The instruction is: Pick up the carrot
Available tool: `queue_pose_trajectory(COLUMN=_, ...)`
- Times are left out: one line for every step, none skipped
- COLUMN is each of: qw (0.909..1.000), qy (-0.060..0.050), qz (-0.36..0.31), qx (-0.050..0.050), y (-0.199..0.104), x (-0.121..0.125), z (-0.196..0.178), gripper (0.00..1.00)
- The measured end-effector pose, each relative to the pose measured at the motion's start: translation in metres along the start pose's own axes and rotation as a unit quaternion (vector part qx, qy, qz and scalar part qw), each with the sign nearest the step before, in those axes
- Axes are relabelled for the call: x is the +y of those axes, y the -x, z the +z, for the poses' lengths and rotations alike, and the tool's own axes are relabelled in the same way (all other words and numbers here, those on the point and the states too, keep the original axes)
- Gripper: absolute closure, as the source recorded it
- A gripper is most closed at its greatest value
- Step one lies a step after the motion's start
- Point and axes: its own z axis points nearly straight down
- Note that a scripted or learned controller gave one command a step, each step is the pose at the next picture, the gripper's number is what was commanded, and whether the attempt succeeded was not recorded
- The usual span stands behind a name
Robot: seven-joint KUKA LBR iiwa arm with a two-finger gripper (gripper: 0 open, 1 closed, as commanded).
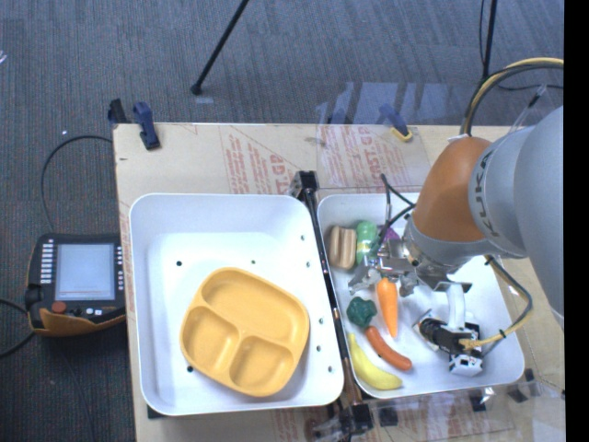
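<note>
Reaching in from the right, cut off by the frame edge: grey arm [525, 191] with orange band, covering much of the right bin [511, 343]. Gripper [394, 279] low over the carrot's top, partly hidden under the wrist; finger spread impossible to tell. In the left bin [152, 247], a yellow divided plate [244, 330]. Carrot [388, 308] in the right bin: orange, tapered, long axis near-to-far, tip toward the near side. Beside it broccoli [361, 312], banana [373, 366], red sausage [388, 348].
</note>
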Motion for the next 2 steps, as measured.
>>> queue_pose_trajectory(qw=1.0, qy=0.001, qz=0.004, qx=0.0, y=0.003, x=0.002, z=-0.013, gripper=1.0)
queue_pose_trajectory(qw=0.9869, qy=0.006, qz=0.161, qx=-0.001, y=-0.022, x=-0.028, z=-0.089, gripper=1.0)
